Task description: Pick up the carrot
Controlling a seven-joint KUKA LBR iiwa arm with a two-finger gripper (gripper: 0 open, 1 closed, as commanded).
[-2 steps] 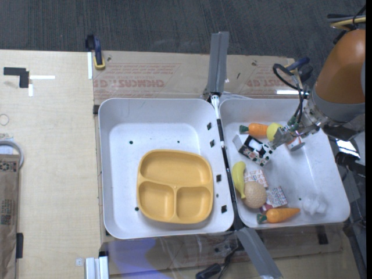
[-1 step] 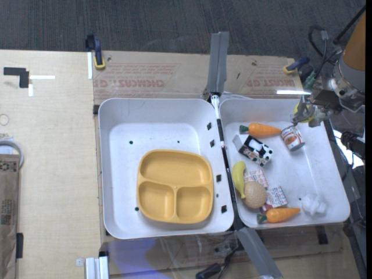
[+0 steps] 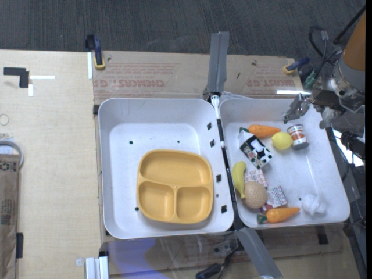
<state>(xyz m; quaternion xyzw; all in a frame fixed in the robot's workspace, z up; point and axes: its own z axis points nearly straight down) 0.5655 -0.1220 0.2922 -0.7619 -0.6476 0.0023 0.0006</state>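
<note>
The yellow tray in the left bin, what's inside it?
The tray sits in the left bin; its three compartments show bare yellow, with no food in them. The bin floor under the tray is covered, so anything beneath it cannot be seen.

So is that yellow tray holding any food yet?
Empty. The yellow tray in the left bin shows three bare compartments; both carrots lie in the right bin.
</note>
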